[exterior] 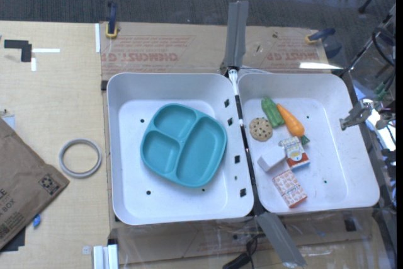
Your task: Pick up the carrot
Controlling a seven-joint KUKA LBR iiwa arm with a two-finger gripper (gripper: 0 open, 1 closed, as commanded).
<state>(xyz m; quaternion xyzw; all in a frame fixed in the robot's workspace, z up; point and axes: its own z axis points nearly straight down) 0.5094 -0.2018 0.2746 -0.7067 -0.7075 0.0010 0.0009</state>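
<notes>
The orange carrot (pixel 291 120) lies in the right bin (pixel 337 164), in its upper middle, pointing up-left. Its left side touches a green vegetable (pixel 272 111). My gripper (pixel 351 120) hangs at the right rim of that bin, roughly level with the carrot and well to its right, with nothing visibly in it. Most of the arm is outside the view.
A cookie (pixel 260 129), a white block (pixel 271 162), a small carton (pixel 295 152) and a red-and-white carton (pixel 289 189) lie below the carrot. The left bin (pixel 126 189) holds a teal divided plate (pixel 184 145). A tape ring (pixel 80 157) and a cardboard box (pixel 22 183) sit on the bench to the left.
</notes>
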